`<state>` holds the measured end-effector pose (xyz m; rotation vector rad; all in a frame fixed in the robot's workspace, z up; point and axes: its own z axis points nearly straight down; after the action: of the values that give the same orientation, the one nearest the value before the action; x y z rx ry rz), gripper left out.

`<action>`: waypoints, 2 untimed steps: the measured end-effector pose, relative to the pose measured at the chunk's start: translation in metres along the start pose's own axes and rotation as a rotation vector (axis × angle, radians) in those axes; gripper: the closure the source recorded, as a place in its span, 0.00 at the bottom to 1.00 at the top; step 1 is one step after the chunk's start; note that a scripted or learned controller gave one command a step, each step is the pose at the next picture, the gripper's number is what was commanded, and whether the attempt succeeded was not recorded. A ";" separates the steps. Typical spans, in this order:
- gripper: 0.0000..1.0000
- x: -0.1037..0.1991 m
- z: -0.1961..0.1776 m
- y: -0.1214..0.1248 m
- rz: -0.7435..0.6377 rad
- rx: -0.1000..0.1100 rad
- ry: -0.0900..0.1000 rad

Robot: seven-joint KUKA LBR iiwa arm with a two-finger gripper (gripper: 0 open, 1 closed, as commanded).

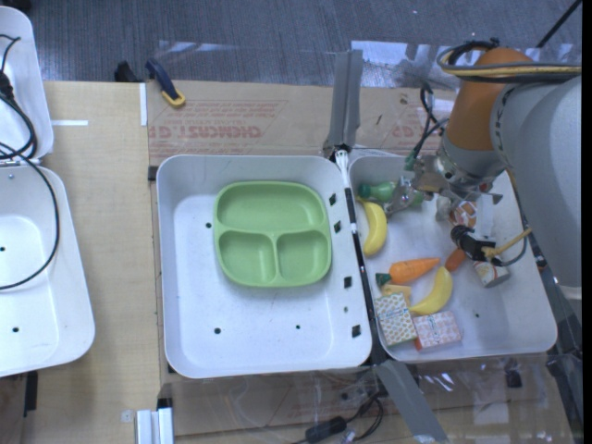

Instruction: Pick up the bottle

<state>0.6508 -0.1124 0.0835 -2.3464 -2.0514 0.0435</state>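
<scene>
Bins: two white, side by side on the worktop (92,109); left bin (185,340), right bin (518,331).
Left bin contents: one green tray (273,232), three compartments.
Right bin contents: two bananas, one (374,227) by the left wall, one (435,292) lower; one carrot (413,269) between them; two small boxes (416,324) at the front; one green bottle (377,191) at the back-left corner, lying down.
Arm: enters from the right, orange band (481,95) over the bin's back, wrist angled down and leftward.
Pincer (404,198): just right of the bottle, low in the bin; opening cannot be told; no bottle seen between its fingers.
</scene>
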 end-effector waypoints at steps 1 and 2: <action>1.00 0.000 -0.007 0.001 -0.002 -0.004 -0.002; 0.00 0.000 -0.007 0.002 -0.002 -0.004 -0.003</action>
<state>0.6527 -0.1127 0.0904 -2.3481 -2.0567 0.0423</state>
